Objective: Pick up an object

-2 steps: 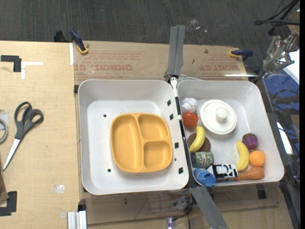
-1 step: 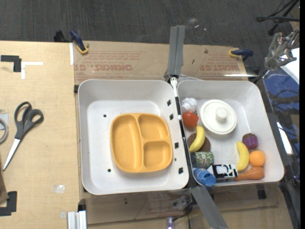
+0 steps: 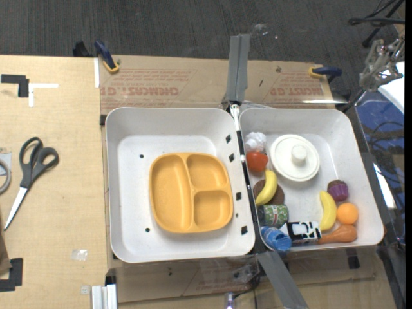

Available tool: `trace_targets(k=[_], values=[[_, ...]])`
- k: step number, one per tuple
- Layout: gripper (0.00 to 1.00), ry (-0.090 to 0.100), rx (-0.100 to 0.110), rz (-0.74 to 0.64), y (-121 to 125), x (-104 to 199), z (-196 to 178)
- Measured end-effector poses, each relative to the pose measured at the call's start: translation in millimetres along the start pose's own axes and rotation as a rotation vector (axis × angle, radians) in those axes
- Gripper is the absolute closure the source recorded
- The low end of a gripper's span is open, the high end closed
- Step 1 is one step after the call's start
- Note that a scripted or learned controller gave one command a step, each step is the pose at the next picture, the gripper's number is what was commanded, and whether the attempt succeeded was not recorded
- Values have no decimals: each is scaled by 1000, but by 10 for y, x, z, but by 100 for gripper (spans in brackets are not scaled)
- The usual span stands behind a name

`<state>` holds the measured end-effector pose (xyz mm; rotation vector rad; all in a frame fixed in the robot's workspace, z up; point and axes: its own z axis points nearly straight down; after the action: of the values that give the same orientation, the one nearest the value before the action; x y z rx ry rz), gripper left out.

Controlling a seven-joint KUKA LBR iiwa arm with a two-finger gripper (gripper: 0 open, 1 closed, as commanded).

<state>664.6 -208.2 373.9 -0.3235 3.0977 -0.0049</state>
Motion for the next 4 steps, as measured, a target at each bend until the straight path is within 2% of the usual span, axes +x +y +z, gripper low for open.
trace_targets(k=[3,4], values=[[100,-20,3,5,-15,-46,-303],[100,21,-9,-284,-97,147,1796]])
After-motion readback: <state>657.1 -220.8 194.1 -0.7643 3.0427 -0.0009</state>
